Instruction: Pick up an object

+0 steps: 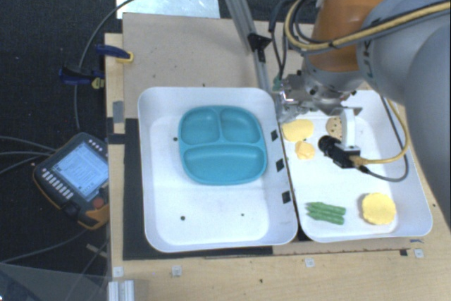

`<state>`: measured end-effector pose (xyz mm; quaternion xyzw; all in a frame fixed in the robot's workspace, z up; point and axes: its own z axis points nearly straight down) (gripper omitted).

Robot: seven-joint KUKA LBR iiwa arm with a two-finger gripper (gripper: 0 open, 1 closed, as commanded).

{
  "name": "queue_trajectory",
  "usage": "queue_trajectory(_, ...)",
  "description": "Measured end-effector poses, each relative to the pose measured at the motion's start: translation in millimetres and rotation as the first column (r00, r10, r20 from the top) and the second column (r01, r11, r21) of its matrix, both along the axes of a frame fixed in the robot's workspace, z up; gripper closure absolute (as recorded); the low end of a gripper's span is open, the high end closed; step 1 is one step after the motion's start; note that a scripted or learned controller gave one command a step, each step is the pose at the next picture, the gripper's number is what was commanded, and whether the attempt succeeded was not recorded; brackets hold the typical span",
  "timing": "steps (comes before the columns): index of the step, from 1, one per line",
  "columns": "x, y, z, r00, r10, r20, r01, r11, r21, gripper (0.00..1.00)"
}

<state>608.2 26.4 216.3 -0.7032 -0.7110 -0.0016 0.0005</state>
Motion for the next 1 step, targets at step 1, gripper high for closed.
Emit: queue_trajectory(1,-15.2,56.2,-7.2,1.000,0.000,-0.002,0.000,1.000,0.000,1.00)
